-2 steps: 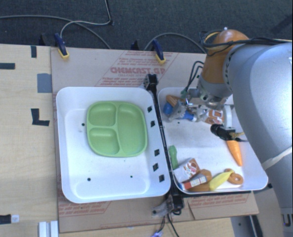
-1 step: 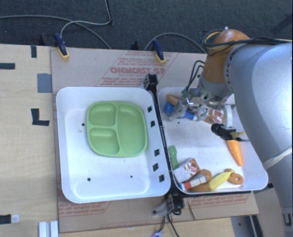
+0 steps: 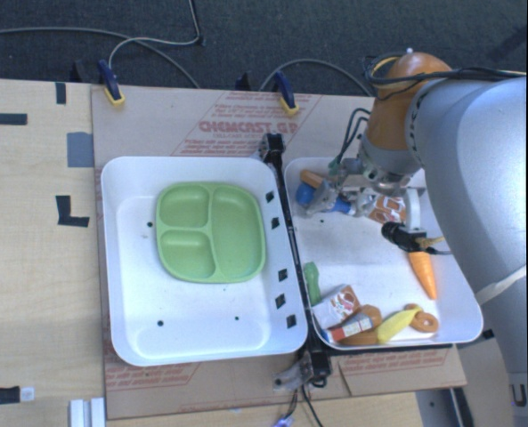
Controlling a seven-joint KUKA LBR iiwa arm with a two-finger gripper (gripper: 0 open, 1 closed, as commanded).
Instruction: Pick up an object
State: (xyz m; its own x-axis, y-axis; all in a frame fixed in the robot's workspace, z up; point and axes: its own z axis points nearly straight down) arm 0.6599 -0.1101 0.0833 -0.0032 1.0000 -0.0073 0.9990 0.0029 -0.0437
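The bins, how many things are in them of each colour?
Green: 2, the divided plate in the left bin and a small green piece in the right bin
Orange: 1, a carrot
Yellow: 1, a banana
Red and white: 1, a packet
Total: 5 clearly seen. The items under the gripper are too jumbled to count.

The arm [image 3: 477, 176] covers the far right corner of the right bin [image 3: 370, 256] and runs off the frame's right side. The gripper [image 3: 348, 194] sits over a jumble of small stuff [image 3: 321, 198], blue and orange, too mushed together to identify. The snack packet [image 3: 390, 210] is half hidden under it.
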